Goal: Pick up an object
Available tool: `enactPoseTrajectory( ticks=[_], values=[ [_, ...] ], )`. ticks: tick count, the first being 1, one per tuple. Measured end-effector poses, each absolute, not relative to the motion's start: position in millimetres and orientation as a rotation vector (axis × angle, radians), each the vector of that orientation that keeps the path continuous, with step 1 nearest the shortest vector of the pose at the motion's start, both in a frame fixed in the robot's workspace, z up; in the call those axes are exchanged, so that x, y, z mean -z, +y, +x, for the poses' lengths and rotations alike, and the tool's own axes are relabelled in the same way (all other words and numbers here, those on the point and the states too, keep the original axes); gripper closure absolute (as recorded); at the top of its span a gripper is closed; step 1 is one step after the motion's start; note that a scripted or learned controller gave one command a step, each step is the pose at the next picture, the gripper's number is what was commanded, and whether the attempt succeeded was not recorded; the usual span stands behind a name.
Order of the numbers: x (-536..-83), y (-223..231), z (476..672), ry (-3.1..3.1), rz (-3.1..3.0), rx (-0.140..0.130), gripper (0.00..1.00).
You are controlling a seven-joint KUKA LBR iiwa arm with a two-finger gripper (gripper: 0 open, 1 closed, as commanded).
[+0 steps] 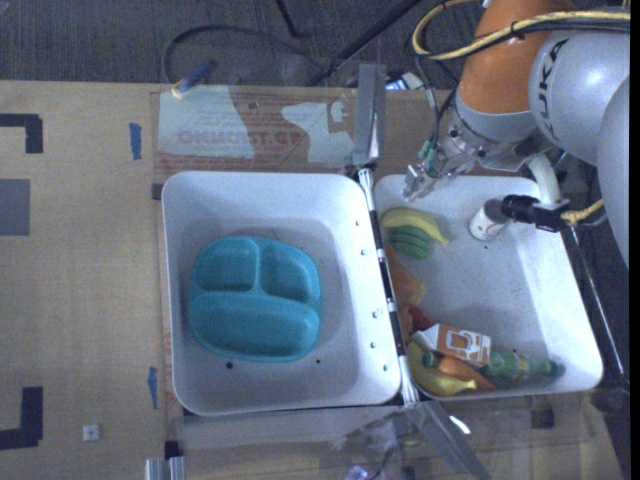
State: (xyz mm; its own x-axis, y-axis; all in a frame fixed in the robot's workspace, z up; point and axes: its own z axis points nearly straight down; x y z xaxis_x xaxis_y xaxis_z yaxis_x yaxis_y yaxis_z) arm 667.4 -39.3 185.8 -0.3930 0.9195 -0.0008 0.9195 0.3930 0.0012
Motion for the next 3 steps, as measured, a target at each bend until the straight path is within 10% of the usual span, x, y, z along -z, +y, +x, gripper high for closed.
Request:
enactPoseTrajectory(
  ticks=[1,2,3],
  values=[
    [-185.8,-39.3,667.4,2.621,1.73,-0.001,0.0],
    [-185.0,-43.6,597.3,2.588,1.782,-0.001,0.0],
    [-185.0,-43.8,597.3,2.587,1.782,-0.001,0.0]
  ],
)
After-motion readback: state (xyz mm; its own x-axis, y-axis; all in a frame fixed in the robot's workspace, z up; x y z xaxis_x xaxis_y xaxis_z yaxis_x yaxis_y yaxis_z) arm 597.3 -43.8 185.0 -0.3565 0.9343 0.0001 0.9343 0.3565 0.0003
